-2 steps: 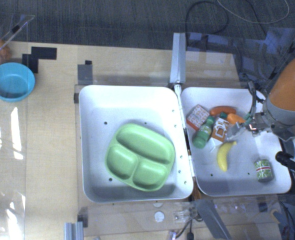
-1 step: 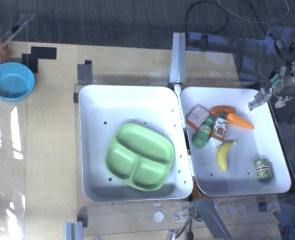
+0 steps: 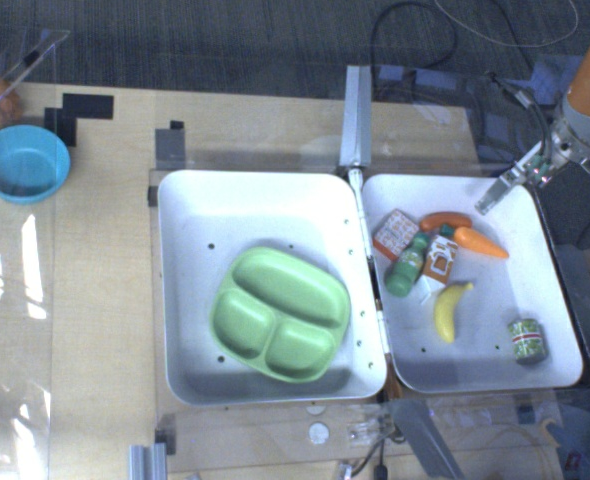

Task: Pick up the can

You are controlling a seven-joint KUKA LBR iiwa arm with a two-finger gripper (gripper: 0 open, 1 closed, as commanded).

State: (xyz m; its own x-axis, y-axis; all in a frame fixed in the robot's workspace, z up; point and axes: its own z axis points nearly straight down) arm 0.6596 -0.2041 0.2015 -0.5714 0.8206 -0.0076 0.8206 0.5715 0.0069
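Task not started, by the look of it: can sits upright near the front-right corner of the right bin, untouched. Gripper hangs over the bin's back edge, well apart from it; fingers look close together w/ nothing held, though too small to be sure. Approach, grasp, lift all left.

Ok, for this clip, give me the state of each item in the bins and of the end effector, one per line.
can: upright, alone near the right bin's front right corner, not grasped.
banana: lying flat, apart from the can.
green bottle: lying on its side among the cartons.
carrot: lying flat.
green divided tray: right side up in the left bin.
end effector: over the right bin's back edge, holding nothing.
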